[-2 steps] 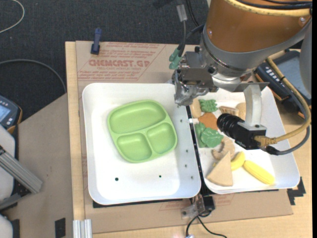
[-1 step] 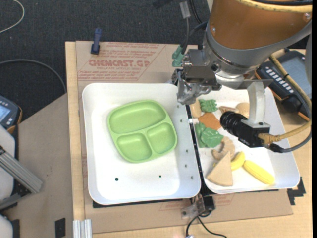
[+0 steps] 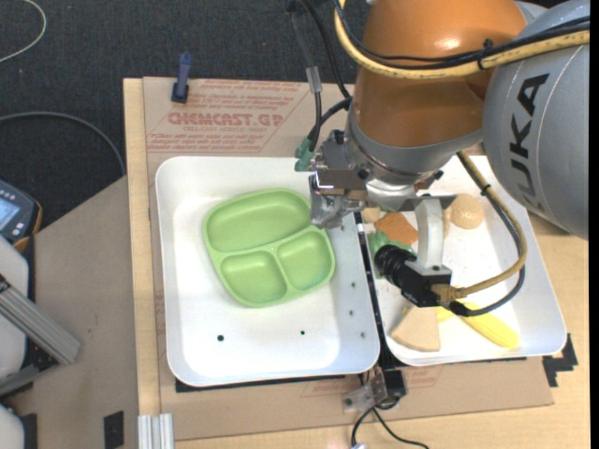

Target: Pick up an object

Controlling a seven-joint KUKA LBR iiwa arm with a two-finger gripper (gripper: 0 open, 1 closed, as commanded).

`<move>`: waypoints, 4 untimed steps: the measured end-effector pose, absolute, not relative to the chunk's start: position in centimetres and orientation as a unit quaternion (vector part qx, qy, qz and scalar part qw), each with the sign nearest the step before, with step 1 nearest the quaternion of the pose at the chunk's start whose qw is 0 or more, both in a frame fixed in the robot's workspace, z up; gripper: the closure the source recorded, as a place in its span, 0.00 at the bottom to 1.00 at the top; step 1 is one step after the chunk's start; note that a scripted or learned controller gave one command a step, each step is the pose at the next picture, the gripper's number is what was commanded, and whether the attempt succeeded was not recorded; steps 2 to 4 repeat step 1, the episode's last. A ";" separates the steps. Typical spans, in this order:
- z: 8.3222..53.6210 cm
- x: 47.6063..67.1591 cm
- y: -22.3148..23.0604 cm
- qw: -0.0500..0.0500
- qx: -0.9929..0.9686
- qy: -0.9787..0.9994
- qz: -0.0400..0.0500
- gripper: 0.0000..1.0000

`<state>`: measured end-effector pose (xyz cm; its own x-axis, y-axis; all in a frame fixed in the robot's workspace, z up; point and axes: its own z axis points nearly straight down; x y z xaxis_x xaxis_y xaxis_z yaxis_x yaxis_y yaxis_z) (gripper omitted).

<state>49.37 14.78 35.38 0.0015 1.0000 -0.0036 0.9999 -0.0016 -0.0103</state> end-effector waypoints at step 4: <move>28.4 51.5 11.3 0.002 -0.709 -0.705 0.004 1.00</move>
